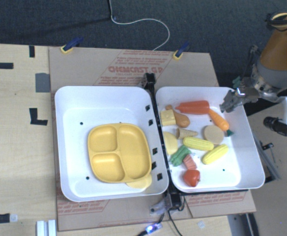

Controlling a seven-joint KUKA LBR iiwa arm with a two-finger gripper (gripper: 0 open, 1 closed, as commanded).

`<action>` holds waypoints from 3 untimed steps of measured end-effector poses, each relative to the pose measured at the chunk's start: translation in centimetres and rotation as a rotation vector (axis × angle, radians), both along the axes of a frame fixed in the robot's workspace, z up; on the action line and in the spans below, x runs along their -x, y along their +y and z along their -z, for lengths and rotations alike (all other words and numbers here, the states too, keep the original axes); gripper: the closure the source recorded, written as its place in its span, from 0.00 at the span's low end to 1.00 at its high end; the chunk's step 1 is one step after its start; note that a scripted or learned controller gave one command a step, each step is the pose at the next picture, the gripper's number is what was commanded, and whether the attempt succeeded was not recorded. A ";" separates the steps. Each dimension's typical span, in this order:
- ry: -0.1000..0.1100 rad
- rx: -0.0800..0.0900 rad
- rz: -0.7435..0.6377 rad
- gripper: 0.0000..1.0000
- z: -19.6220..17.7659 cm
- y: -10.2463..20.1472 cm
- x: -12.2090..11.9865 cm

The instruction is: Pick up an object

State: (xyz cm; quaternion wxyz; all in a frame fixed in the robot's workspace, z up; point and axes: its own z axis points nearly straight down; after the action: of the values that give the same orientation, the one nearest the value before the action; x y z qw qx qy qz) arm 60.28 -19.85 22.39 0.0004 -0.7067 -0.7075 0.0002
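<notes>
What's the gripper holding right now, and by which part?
Nothing visibly held. The gripper hangs over the right bin's upper right rim, with no toy food between its fingers.

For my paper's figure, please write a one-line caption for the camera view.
KUKA gripper hovers at the right bin's edge over toy food; the left bin holds a yellow divided plate.

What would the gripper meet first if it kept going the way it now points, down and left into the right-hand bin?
Probably the orange carrot, which lies just beyond the gripper inside the right bin; height is hard to judge from above.
</notes>
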 end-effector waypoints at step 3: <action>0.004 -0.002 -0.006 1.00 1.8 15.8 1.9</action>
State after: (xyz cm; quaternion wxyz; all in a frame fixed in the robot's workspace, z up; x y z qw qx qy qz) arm 58.39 -4.03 20.54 0.0024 -0.7046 -0.7096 0.0010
